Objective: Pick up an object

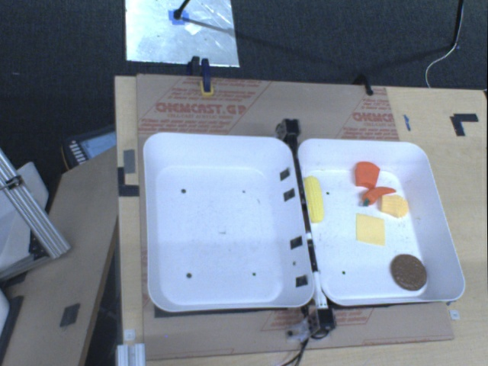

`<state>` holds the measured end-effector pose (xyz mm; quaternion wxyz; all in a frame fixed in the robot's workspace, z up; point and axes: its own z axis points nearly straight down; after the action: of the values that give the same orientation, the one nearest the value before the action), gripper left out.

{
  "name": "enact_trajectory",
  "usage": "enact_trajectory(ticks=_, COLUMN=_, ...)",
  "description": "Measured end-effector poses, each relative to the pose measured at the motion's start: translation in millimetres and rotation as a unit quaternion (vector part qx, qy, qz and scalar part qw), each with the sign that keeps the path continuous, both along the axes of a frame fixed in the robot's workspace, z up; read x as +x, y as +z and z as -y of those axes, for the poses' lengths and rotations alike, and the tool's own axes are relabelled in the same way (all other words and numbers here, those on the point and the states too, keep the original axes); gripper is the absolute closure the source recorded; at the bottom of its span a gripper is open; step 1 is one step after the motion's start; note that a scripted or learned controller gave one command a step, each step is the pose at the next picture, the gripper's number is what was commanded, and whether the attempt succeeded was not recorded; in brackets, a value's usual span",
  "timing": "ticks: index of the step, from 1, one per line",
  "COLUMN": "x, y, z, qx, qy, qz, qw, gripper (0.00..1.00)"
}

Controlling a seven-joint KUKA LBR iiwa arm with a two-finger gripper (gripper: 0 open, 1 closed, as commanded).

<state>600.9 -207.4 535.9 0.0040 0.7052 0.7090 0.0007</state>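
Right bin point(345, 259) with corn point(313, 198), cookie point(409, 271)

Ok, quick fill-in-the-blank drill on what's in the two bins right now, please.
1. The corn cob lies against the ____ wall of the right bin.
2. The brown round cookie sits in that bin's ____ right corner.
3. The flat yellow square lies in the ____ bin.

Missing words: left; near; right

Dark carpet point(320, 21) lies far; a shiny sheet point(181, 20) rests on it, a tan bench point(76, 227) stands left, near
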Motion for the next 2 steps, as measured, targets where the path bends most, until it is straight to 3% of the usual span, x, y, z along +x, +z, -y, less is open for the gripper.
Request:
enact_trajectory(ticks=1, x=70.5, y=-1.2, z=-32.9, qx=0.0016, qy=0.002, qz=-0.001, qw=1.0000, gripper=1.00)
enact_trajectory(ticks=2, x=67.2, y=-22.6, z=0.6, qx=0.0013, qy=-0.003, qz=-0.002, qw=1.0000, gripper=1.00)
